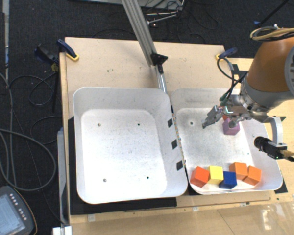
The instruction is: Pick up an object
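My gripper (221,121) hangs over the back part of the right bin (196,146), and it is open. One dark finger (210,118) slants out to the left. A small purple block (231,127) sits on the bin floor just right of that finger, partly under the gripper body; nothing is lifted. Along the bin's front wall lie an orange block (201,176), a yellow block (216,173), a blue block (229,180) and two more orange blocks (240,169) (254,175).
The left bin (88,131) adjoins the right one, with a dark divider edge between them. A grey pole (139,26) slants down from the back to the bins' far junction. Clamps and cables lie at the bench's back corners.
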Controlling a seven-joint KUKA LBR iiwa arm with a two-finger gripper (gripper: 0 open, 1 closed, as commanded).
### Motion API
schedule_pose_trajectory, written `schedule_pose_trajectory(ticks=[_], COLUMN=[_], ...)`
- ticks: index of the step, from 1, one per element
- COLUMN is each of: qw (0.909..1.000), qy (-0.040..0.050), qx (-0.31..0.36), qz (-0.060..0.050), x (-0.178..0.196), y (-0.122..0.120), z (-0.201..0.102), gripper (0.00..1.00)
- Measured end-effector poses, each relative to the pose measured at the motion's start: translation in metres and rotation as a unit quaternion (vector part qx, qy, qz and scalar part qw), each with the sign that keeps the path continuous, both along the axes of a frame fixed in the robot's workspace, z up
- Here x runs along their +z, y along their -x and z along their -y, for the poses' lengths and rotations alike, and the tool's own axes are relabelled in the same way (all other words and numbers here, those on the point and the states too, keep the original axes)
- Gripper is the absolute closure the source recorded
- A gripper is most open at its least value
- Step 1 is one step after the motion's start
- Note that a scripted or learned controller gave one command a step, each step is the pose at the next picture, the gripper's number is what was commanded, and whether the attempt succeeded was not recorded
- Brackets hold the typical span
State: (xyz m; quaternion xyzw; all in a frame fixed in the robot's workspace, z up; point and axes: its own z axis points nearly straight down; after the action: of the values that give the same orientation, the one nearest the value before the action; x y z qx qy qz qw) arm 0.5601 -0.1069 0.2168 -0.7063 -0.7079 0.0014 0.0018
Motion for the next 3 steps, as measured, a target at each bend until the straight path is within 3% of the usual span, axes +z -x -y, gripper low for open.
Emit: schedule_pose_trajectory(ticks=[1,3], qw=[1.0,1.0], qy=[0.0002,-0.0001], qx=[-0.001,-0.002], qz=[0.002,-0.001], x=[0.002,-0.119], y=[0.0,0.011], z=[0.0,0.003], gripper=[0.0,0.0])
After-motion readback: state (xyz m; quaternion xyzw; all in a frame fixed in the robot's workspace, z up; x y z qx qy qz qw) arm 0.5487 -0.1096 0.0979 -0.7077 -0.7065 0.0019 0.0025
